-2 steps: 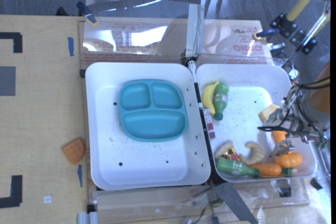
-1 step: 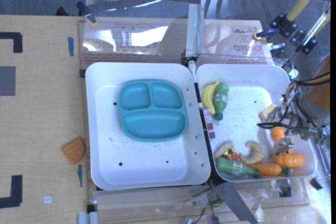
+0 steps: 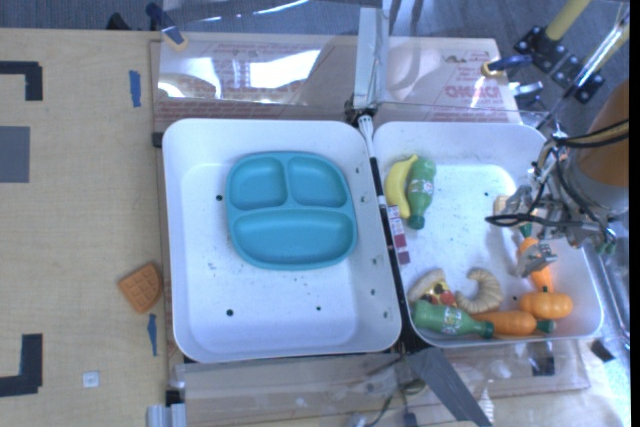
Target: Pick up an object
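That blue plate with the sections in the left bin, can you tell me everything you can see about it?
The blue plate is a turquoise divided tray with rounded corners that looks like smooth plastic. Raised ridges split it into three compartments: two smaller ones on the far side and one wide one nearer the camera. Nothing lies in any of them. It sits flat, right side up, on the floor of the left bin, roughly central and a little toward the far wall. It touches just the bin floor.

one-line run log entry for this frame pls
arm: in from right | hand: low over right bin, near carrot | grasp: unclear | left bin: blue plate | bench: waffle
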